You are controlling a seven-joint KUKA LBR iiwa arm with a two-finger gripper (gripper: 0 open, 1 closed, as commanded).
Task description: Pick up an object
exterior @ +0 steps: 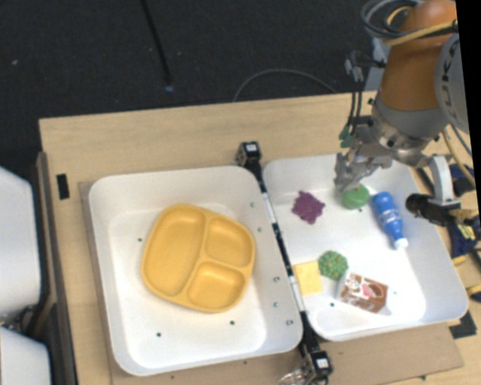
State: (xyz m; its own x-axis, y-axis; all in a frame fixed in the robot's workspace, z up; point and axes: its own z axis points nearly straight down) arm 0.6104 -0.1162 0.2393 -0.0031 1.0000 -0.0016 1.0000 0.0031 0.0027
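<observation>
My fingers (354, 179) hang over the far part of the right bin (433, 295). Spread or clenched: cannot tell from this slant. Nothing visibly between them.

Green lump (355, 197): right at my tips, on the side toward the view's lower edge. Touching or just clear, cannot tell. It lies on the bin floor.

Blue bottle (387, 218): just beside the lump, right of my fingers in the view and a little lower, lying on its side, white cap pointing away from me.

Purple piece (308, 207): near, to the view's left of my fingers, apart from the lump.

Green knobbly ball (332, 264): well below my fingers in the view, mid-bin. Yellow block (307, 278) touches or nearly touches its left side, close to the bin's left wall. Brown packet (363, 292) lies just below the ball, tilted.

Left bin (127, 330): well apart from my fingers, across the divide. Yellow tray (198, 257) with three compartments sits in its middle, skewed.

Both bins rest on the wooden tabletop (131, 139).
</observation>
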